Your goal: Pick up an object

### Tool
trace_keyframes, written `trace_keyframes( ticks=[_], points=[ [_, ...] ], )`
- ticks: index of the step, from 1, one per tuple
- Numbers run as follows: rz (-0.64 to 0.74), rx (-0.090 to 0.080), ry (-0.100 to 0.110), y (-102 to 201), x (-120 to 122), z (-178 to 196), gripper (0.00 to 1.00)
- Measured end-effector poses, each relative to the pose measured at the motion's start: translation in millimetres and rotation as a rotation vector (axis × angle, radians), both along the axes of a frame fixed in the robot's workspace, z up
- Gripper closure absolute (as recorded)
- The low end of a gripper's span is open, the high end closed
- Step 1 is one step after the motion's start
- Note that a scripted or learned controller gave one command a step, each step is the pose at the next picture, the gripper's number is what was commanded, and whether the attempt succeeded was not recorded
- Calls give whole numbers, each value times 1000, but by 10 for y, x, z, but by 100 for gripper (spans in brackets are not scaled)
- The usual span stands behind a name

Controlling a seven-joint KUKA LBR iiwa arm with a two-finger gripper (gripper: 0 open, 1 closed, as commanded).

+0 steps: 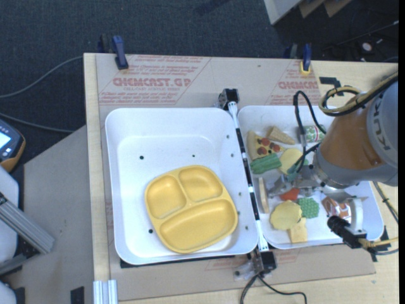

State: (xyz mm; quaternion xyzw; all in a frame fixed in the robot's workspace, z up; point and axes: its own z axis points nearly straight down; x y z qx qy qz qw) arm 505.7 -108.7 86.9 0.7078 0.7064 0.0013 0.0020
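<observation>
The right bin [373, 230] holds several toy foods: a pizza slice [264, 146], a green vegetable [265, 164], a pale yellow fruit [290, 159], a tan wedge [279, 135], a small can [311, 133], a round yellow piece [286, 215], a green textured piece [309, 206] and a small orange piece [290, 196]. My gripper [288, 185] is down in the middle of this bin, among the pale fruit, the orange piece and the green vegetable. The arm's grey body hides part of the bin to its right.
The left bin [126, 138] holds a yellow divided plate [191, 209]. A black clip [228, 96] sits where the bins meet at the back. A red and white item [335, 206] and a yellow block [297, 234] lie near the right bin's front. Cables loop above the wrist.
</observation>
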Motion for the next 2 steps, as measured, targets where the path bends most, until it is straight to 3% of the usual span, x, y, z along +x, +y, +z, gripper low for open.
trace_keyframes(
  ticks=[1, 2],
  points=[
    [1, 0, 1, 4, 0, 86, 100],
    [13, 3, -8, 992, 89, 1272, 100]
  ],
)
